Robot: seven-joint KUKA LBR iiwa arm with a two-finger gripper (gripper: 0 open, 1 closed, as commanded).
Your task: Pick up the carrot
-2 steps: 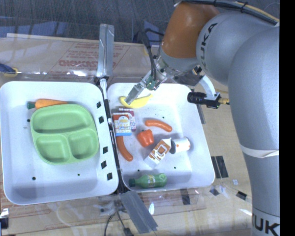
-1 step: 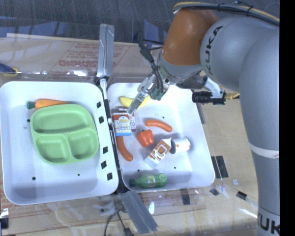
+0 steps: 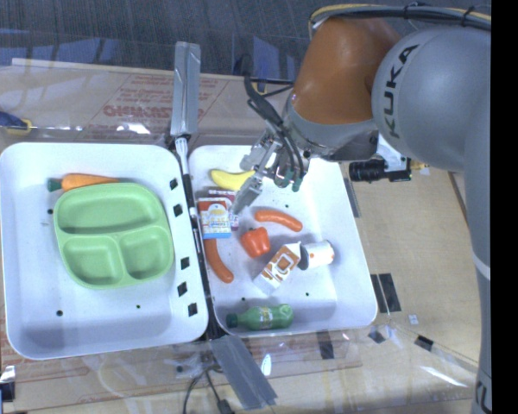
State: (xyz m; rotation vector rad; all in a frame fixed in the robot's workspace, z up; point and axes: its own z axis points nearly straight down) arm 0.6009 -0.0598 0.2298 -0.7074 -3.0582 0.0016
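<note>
The carrot (image 3: 88,180) lies in the left bin (image 3: 17,257), along the bin's far side, touching the far edge of a green divided plate (image 3: 112,234) that sits in the middle of that bin. The arm (image 3: 414,84) reaches in over the right bin (image 3: 350,266), and its gripper (image 3: 252,190) hangs above that bin's far-left part, just beside a banana (image 3: 229,178) and well apart from the carrot. Whether the jaws are apart or together I cannot tell; nothing shows between them. In the right bin also lie two orange-red sausages (image 3: 279,220), a red pepper (image 3: 255,241), a small carton (image 3: 214,217), a white tipped-over cup (image 3: 318,254), a snack box (image 3: 277,268) and a green bottle (image 3: 262,317) near the front wall.
</note>
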